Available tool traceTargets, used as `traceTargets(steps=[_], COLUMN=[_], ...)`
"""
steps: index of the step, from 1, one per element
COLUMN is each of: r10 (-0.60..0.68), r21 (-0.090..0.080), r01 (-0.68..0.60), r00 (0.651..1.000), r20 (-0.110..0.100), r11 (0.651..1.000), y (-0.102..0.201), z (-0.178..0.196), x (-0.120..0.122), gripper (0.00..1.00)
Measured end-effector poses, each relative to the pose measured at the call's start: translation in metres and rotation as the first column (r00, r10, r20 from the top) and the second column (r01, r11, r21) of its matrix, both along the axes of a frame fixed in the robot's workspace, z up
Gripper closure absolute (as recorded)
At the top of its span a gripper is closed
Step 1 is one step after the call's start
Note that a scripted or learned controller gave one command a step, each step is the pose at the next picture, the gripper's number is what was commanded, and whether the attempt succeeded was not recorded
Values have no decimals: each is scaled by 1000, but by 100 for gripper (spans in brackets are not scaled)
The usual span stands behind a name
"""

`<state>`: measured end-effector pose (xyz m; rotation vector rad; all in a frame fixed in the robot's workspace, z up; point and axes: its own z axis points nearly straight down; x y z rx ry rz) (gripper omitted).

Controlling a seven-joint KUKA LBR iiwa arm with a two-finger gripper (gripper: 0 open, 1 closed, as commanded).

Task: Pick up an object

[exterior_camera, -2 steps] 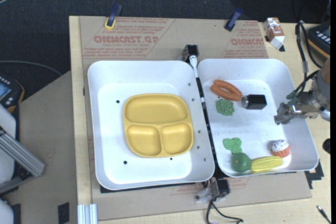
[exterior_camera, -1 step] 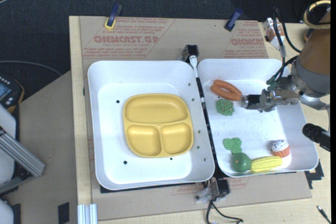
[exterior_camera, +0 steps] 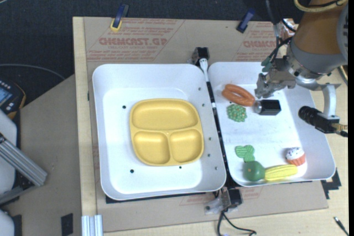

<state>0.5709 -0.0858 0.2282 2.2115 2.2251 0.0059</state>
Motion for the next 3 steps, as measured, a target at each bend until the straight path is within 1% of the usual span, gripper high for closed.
traceTargets(steps=[1, 2, 3], r10=[-2, -1, -5], r21=[0, 1, -1], r01=[2, 1, 5], r00=[1000, 1000, 1000], r20=[-1, -1, 0], r11=[1000, 1000, 1000], y=[22, 59, 58], z=[-2, -13, 7], x=[42, 83, 83], gripper=[100, 100, 100])
